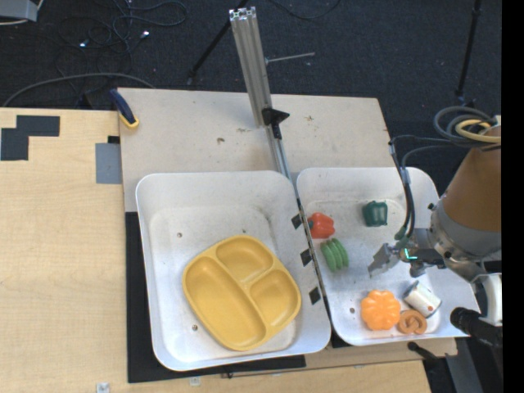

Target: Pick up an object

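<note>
Fingers (391,256) look spread and empty, poised over right bin (352,188) floor. Nearest target: orange pumpkin toy (380,310), near front wall. Centre above it before descending and closing.

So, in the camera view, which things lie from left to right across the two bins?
Yellow plate → red pepper → green vegetable → dark green cup → pincer → white cup.
</note>
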`<state>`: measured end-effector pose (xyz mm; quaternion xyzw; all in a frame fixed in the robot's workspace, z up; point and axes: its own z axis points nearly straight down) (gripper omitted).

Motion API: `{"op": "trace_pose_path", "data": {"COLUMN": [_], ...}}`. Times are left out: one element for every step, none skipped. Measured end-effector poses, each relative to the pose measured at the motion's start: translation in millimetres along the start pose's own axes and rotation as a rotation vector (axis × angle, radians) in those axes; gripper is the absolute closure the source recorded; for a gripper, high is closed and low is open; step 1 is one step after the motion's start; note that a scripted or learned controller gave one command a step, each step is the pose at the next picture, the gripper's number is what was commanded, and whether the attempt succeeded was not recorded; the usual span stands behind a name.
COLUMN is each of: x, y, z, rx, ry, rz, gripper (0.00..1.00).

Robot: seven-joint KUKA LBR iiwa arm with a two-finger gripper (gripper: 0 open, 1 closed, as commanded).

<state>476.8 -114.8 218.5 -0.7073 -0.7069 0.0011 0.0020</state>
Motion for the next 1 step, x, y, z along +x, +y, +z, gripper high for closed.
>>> {"op": "trace_pose_path", "data": {"x": [0.0], "y": [0.0], "z": [-0.1], "rx": [0.000], "ry": [0.000], "rz": [0.000], "gripper": [0.00]}}
